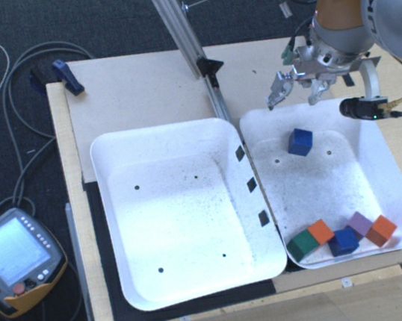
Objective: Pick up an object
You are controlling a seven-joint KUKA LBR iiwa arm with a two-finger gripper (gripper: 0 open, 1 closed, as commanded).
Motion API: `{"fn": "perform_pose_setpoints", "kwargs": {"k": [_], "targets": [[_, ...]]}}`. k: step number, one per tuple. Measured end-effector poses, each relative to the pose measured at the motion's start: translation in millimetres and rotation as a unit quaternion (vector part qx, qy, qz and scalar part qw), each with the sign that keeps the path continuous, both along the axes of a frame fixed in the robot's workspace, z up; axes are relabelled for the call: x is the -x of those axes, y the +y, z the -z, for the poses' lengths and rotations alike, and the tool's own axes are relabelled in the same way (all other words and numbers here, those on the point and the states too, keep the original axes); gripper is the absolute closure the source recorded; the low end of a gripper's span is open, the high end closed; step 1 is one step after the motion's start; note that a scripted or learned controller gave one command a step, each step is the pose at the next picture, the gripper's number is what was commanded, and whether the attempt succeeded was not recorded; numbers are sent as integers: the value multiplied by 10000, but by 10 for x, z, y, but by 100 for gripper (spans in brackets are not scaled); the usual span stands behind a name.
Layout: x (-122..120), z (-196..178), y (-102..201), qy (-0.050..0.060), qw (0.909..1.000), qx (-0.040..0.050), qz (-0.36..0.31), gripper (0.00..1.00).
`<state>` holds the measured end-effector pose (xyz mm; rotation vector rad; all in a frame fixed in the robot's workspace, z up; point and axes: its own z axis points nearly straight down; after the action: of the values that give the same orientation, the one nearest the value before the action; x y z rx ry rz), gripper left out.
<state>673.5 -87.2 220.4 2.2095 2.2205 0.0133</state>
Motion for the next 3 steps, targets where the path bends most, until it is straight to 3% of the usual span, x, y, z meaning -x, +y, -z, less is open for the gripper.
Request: {"fn": "perform_pose_setpoints", "kwargs": {"k": [1,2,3], "targets": [[434,1096,-360,120,9999,-10,40,0],[-6,1209,-337,41,10000,1,13,0],[-2,1083,-339,36,10000,9,13,100]]}}
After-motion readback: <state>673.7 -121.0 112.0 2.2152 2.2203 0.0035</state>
